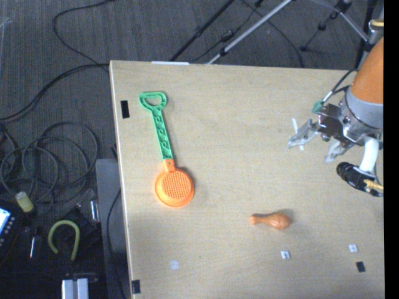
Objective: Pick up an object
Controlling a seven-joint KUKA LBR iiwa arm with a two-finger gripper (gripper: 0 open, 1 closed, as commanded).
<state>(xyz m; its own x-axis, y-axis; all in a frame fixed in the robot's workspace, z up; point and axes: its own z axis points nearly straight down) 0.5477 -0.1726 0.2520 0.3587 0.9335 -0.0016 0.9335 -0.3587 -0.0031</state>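
Camera view: strainer handle up-left.

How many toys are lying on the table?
2. A green-handled strainer with an orange sieve head lies on the left side. A small orange drumstick-shaped toy lies lower down, nearer the middle, below the gripper. The arm might hide more at the right edge.

The desk has a pale wooden top with small black and white markers near its edges. It stands on a dark grey carpeted floor. Black cables loop over the floor left of the desk, and a green U-shaped piece lies near them. Grey tripod legs cross the floor beyond the desk's far edge.
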